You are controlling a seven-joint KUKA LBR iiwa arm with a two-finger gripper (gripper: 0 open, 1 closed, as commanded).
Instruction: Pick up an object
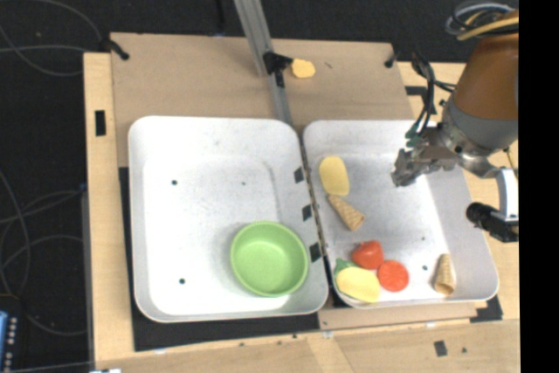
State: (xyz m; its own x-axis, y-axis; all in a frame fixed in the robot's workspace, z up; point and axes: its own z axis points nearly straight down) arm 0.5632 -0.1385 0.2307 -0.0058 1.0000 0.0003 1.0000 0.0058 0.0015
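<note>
Cone (346, 211) mid-bin; gripper (404, 172) beside it.

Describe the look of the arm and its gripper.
The arm is a rounded body with an orange band above a grey wrist section. Dark cables run down its left side, and pale looped cables sit at its top. The gripper is small, dark grey and metallic.

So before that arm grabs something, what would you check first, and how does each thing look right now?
1. Things to pick lie in the right bin: ok.
2. Pincer is above that bin: ok.
3. Pincer free of any object: cannot tell.
4. Nearest target, the yellow piece, lies apart from the cone: ok.
5. Tomatoes and lemon are crowded together in the corner: not ok for a clean grab.
</note>
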